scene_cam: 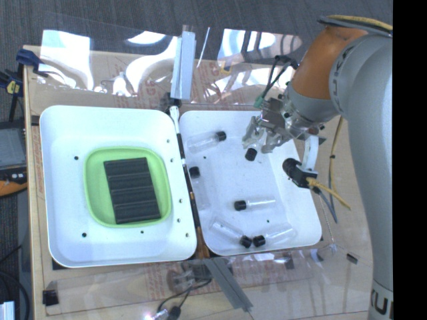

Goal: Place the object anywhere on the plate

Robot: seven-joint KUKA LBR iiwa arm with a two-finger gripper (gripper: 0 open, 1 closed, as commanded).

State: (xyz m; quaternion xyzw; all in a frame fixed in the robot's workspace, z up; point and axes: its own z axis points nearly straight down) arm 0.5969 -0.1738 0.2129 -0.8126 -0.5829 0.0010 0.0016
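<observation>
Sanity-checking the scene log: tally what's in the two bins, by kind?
Clear plastic vials with black caps: 6
Green rounded-square plastic plate: 1
Dark grey ribbed rectangular block: 1
Total: 8

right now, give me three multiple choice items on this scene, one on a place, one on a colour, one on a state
1. Where is the plate?
A. left bin
B. right bin
C. bare bench

2. What colour is the plate?
A. red
B. green
C. blue

3. How does the dark ridged block lie?
A. leaning on a bin wall
B. flat on the plate
C. hanging from the arm

Answers: 1 A, the plate sits in the left bin. 2 B, its rim is light green. 3 B, the block rests flat inside the rim, while the gripper is over the right bin among small clear vials.
</observation>
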